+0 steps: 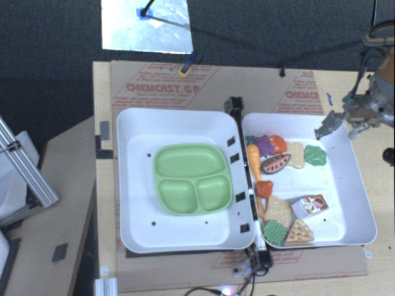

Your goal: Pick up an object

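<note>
Left bin [133,184]: you're looking at a shallow white bin carrying one light green divided plate [190,179], three compartments, sitting abt in the middle of the bin floor.
Right bin [352,190]: it's holding all the toy food, bunched along its left side & toward the near edge.
Far cluster: an orange carrot [253,160] is lying along the left wall; purple grapes [265,144] & an orange-red piece [278,143] are sitting just beside its far end; a watermelon slice [276,163] is lying below them, w/ a pale beige piece [297,155] touching it on the right.
Green leafy piece [315,155]: it's lying just right of the beige piece, flat on the bin floor, dark green w/ a ragged edge.
Near cluster: a red pepper-like piece [264,189], a tan cracker [278,210], a small carton w/ a red-brown label [310,205], a green textured piece [273,231] & a pizza slice [299,232] are crowding the near left corner.
Gripper [328,127]: it's hanging over the far right part of the right bin, dark grey fingers slanting down-left; nothing is showing between them. You can't tell from this angle whether they're spread or closed.
Nearest item to gripper: the green leafy piece is lying just below the fingertips, apart from them, not touching.
Bench [160,85]: cardboard w/ red print is lying under both bins.
</note>
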Controlling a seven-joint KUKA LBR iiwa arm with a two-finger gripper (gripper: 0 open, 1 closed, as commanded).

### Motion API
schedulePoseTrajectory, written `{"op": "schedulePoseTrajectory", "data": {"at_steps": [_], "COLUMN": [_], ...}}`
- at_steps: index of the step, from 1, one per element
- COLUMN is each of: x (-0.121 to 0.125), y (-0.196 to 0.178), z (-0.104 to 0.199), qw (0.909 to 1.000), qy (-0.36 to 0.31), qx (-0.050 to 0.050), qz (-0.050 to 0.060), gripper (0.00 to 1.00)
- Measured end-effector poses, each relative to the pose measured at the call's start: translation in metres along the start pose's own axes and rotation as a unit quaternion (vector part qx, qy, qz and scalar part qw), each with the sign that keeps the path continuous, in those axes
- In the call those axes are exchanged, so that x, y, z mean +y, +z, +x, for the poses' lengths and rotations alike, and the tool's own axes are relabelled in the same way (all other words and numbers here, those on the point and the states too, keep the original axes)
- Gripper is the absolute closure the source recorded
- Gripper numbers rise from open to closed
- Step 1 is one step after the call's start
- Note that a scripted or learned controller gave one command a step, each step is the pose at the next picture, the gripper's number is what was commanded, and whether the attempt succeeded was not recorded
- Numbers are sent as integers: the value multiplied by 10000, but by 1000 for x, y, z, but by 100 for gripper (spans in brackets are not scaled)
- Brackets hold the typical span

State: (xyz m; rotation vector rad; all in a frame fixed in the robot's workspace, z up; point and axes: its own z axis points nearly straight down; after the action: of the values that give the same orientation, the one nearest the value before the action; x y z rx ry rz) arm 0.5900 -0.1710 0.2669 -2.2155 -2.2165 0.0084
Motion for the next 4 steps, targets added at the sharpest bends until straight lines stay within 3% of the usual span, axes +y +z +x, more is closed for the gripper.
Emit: {"op": "schedulePoseTrajectory", "data": {"at_steps": [1, 4], "x": [2, -9], "y": [-7, 155], "z": [1, -8], "qw": [10000, 10000], "qy": [-14, -5], "qx": [-11, -3], "qz": [-55, -32], "gripper": [0, 0]}}
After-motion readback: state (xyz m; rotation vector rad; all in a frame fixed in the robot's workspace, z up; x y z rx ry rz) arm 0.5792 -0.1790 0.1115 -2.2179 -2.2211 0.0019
